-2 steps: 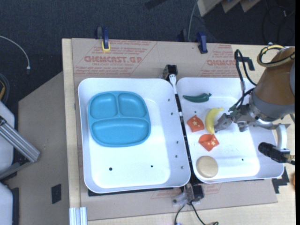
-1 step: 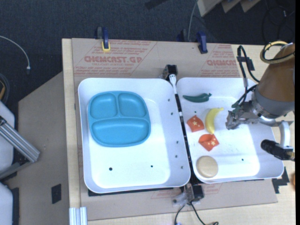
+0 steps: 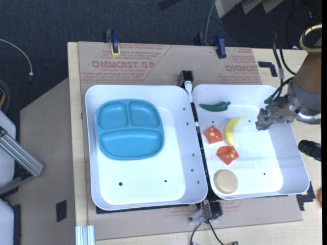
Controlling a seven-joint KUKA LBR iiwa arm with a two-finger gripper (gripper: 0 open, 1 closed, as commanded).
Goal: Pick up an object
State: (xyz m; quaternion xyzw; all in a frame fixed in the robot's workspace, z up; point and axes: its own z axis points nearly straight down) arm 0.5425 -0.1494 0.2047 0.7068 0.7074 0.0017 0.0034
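Since the banana (image 3: 232, 130) lay mid-bin, just left of my end effector (image 3: 265, 120), I hovered there for a short reach; whether it was spread or pressed together, I couldn't tell.

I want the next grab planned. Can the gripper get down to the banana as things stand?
Probably yes. The gripper sits just right of the banana in the same bin, with bare floor between them. The nearest red piece lies at the banana's far side.
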